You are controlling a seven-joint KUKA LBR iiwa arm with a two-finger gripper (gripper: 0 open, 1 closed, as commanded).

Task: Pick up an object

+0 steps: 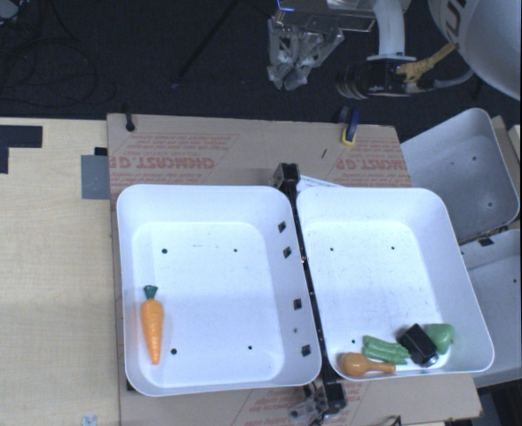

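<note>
Two shallow white plastic bins sit side by side on a cardboard-covered bench, seen from above at a slant. The metal two-finger gripper [298, 53] hangs high at the top of the view, above the dark floor behind the bench, well apart from both bins; whether it is wide or narrow cannot be told from here, and nothing shows in its grasp. Down and to the left of the gripper, the left bin [128, 238] holds a small orange toy carrot with a green top [152, 325], lying alone near the bin's near-left corner. Its long axis runs toward and away from the gripper's side of the bench, green end nearer the gripper. Down and to the right, in the far corner of the right bin [461, 264] from the gripper, four items crowd together: a yellow-orange pear-shaped toy [364, 365], a green pod-shaped toy [385, 350], a black block [417, 344] and a green rounded toy [440, 335], touching or nearly so. The carrot looks the easier pick, being isolated; closing across its narrow width seems best.
</note>
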